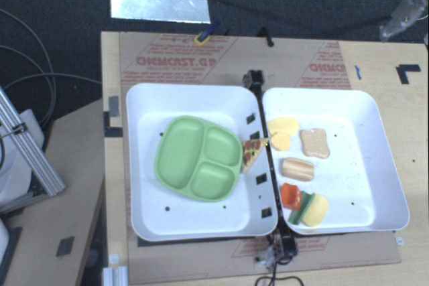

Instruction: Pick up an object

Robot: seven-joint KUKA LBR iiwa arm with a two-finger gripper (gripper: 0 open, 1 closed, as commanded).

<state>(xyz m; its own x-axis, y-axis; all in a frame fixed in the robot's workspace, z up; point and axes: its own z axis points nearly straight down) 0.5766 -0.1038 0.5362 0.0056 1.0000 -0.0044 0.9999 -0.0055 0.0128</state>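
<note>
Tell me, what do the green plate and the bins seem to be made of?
Plate: probably moulded plastic, matte, one even green with rounded compartment ridges. Bins: apparently thin white plastic, smooth and slightly glossy, with rounded rims; the exact material is not certain.

A light wooden bench [112,57] is covered over most of its top by a brown cardboard sheet printed with red lettering [295,57]. Two shallow white plastic bins are set side by side on this sheet, touching along the bench's middle: the left bin [144,211] towards the left edge, the right bin [385,171] towards the right edge. A small yellow and blue clip [205,35] is seen at the far edge.
</note>
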